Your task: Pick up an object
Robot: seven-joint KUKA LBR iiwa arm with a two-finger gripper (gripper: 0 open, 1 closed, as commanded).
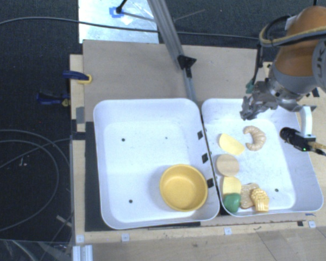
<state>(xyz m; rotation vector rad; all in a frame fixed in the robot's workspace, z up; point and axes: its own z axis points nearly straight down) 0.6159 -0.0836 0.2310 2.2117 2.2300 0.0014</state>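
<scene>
My gripper (249,112) hangs over the back part of the right bin (309,192), above and just behind a tan croissant (255,137). Nothing shows between its fingers. To the croissant's left lies a pale yellow wedge (230,144), with a round beige disc (227,165) in front of it. Near the bin's front wall sit a yellow block (231,185), a green piece (231,202), a brown waffle-like piece (246,194) and a yellow corn-like piece (259,199). A yellow bowl (183,187) stands in the left bin (114,145) at its front right.
A grey pole (168,29) slants down to the bins' shared back edge. A black camera-like unit (296,138) sticks out by the right bin's right wall. Blue and yellow clamps (65,88) sit at the bench's left edge.
</scene>
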